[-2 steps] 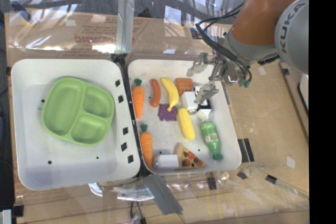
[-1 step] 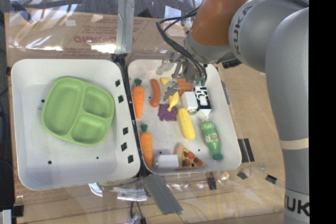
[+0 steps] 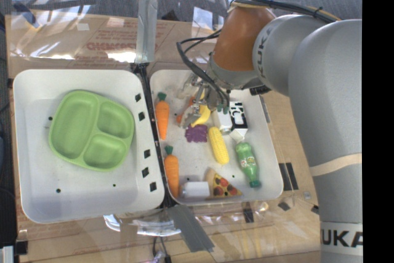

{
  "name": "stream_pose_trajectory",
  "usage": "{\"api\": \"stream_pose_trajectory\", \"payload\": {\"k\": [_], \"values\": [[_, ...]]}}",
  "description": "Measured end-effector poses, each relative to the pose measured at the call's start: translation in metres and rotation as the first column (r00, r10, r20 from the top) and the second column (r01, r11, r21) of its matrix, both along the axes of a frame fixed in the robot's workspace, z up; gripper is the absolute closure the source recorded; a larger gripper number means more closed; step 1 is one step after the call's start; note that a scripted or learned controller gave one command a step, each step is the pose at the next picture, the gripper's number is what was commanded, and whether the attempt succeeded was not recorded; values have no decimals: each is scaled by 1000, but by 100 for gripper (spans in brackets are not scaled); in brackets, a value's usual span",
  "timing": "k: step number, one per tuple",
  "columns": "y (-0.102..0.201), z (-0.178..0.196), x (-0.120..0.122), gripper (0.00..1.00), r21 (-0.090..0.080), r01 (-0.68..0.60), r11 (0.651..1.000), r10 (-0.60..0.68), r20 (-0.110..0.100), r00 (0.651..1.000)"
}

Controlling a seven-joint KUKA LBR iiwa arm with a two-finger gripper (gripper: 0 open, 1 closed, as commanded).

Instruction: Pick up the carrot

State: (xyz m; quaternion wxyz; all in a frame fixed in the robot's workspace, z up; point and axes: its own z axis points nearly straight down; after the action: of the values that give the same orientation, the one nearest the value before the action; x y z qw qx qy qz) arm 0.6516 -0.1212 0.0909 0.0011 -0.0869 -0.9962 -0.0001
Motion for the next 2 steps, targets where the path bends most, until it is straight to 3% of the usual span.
{"api": "stream_pose_trajectory", "payload": {"k": [1, 2], "values": [[2, 13, 2, 100, -1, -8, 1000, 8, 6, 1000], [-8, 182, -22, 100, -3, -6, 1000, 6, 16, 1000]]}}
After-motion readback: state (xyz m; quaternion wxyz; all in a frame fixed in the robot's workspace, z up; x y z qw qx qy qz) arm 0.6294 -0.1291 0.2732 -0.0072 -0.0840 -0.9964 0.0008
